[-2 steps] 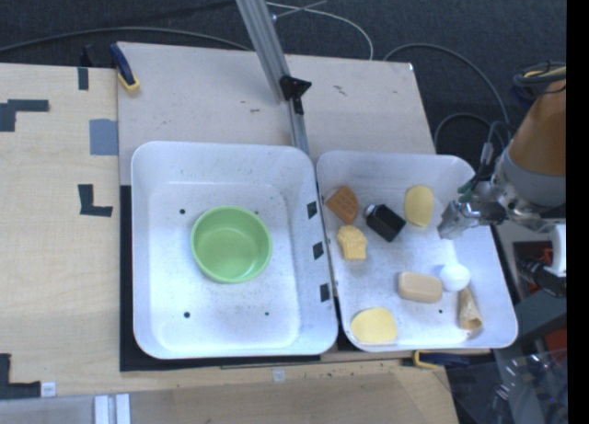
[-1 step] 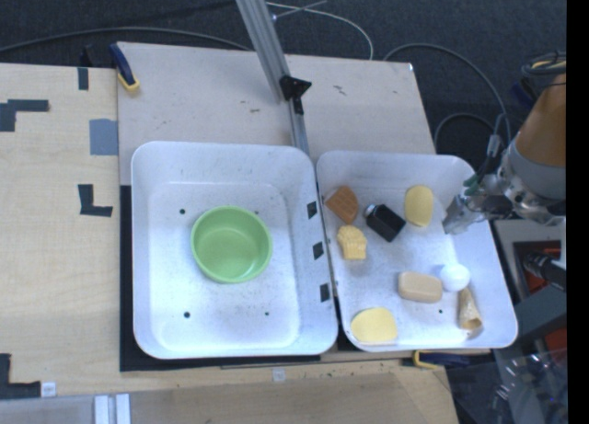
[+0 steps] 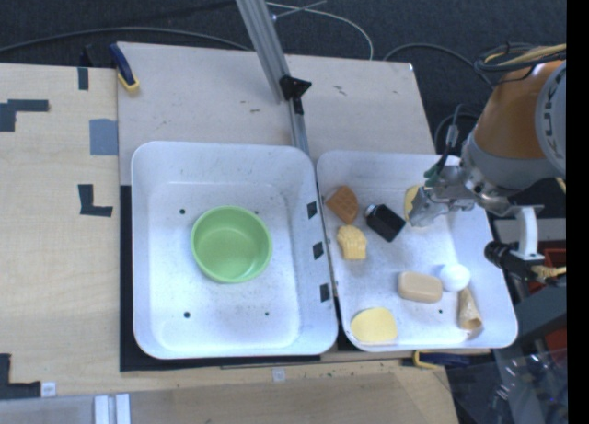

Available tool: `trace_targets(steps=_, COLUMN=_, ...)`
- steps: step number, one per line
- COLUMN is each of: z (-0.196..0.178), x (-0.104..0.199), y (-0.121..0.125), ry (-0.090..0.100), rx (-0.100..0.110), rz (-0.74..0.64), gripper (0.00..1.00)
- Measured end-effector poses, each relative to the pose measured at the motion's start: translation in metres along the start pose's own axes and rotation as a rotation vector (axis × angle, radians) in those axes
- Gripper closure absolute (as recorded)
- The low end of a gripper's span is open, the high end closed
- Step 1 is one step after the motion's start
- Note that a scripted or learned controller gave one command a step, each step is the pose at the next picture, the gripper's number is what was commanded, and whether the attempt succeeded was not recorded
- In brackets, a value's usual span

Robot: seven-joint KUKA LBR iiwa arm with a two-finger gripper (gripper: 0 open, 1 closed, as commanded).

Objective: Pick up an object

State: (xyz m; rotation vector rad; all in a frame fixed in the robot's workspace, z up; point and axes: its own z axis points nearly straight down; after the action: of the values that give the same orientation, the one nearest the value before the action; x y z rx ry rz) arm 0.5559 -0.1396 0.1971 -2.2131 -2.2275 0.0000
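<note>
My gripper (image 3: 429,203) hangs low over the upper right part of the right bin (image 3: 488,257), reaching in from the right. A small yellow object (image 3: 411,199) shows at its left side, partly hidden by it; whether it is held I cannot tell. Close by to the left lie a black block (image 3: 385,222), an orange-brown block (image 3: 342,203) and a yellow lumpy piece (image 3: 352,244). Nearer the front of this bin are a tan block (image 3: 420,287), a white ball (image 3: 454,276), a yellow disc (image 3: 374,326) and a tan cone-shaped piece (image 3: 469,310).
The left bin (image 3: 156,229) holds a green bowl (image 3: 231,244). A slanted metal pole (image 3: 262,27) comes down to the divide between the bins. Cables lie on the dark floor behind the bench.
</note>
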Motion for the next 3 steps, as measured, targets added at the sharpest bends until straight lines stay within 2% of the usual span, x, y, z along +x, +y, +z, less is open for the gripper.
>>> trace_targets(steps=3, z=-0.001, x=0.16, y=0.031, ry=0.001, rx=0.001, rz=-0.001, gripper=1.0)
